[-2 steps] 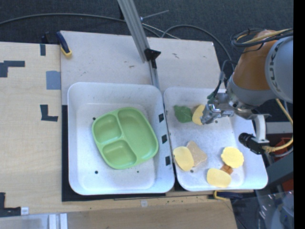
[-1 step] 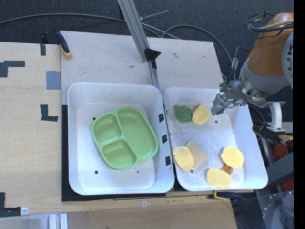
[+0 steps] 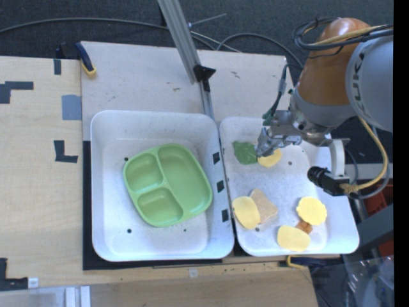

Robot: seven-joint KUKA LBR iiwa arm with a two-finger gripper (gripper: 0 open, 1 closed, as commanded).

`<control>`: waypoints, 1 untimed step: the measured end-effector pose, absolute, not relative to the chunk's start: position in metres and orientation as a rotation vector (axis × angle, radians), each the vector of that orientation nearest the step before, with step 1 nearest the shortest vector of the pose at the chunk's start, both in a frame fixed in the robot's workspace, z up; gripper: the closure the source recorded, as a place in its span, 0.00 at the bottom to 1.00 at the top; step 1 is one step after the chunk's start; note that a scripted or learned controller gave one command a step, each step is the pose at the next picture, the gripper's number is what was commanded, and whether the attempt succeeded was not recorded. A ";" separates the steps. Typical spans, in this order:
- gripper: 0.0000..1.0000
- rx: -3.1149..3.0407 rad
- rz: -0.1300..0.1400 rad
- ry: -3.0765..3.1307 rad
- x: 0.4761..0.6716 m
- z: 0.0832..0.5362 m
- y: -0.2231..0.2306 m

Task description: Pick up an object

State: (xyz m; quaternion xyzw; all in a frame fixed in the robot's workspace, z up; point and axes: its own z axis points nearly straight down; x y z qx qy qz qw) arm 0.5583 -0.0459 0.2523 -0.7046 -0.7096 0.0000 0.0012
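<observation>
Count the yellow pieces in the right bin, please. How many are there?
4. One lies under the gripper, at the bin's far side; one by the tan block; one near the right wall; one at the near edge. The arm may hide more.

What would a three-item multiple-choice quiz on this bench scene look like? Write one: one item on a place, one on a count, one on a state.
1. Where does the green divided plate lie?
A. In the left bin
B. In the right bin
C. On the bench outside the bins

2. How many compartments does the plate have?
A. Two
B. Three
C. Five

3. How does the gripper stand?
A. Raised high above the left bin
B. Low in the right bin, at the small green piece
C. Resting on the divided plate

Answers:
1 A: the plate sits on the floor of the left bin.
2 B: its ridges mark off three sections.
3 B: the gripper is down at the far end of the right bin, where the small green piece and a yellow piece lie.
</observation>
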 end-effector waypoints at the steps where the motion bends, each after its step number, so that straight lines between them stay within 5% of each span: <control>1: 1.00 -2.212 0.003 -2.226 0.565 0.236 0.004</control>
